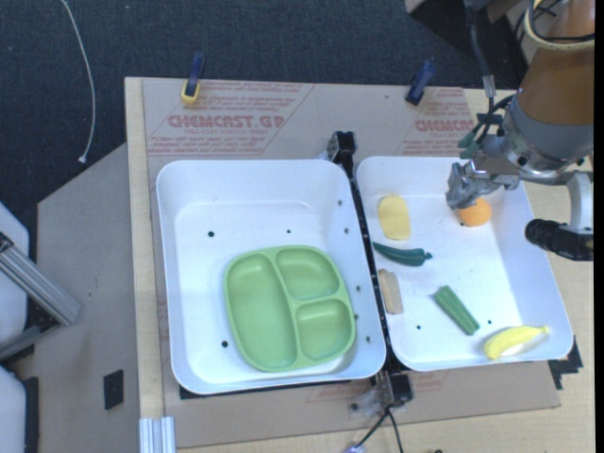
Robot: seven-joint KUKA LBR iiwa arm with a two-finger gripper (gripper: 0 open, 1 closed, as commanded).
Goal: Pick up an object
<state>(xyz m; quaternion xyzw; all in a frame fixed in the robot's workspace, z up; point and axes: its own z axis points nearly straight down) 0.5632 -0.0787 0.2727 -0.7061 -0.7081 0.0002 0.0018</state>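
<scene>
Overhead, the claw point(469, 192) hangs above an orange ball point(477, 213); grip state unclear.

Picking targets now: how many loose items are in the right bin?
6: yellow piece near the divider, dark green pepper, tan block, green stick, banana in the near corner, orange item under the gripper, partly hidden.

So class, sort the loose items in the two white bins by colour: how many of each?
Green: 3, divided plate, dark pepper-like piece, stick
Yellow: 2, pale piece, banana-like piece
Orange: 1, ball
Tan: 1, small block
Total: 7
</scene>
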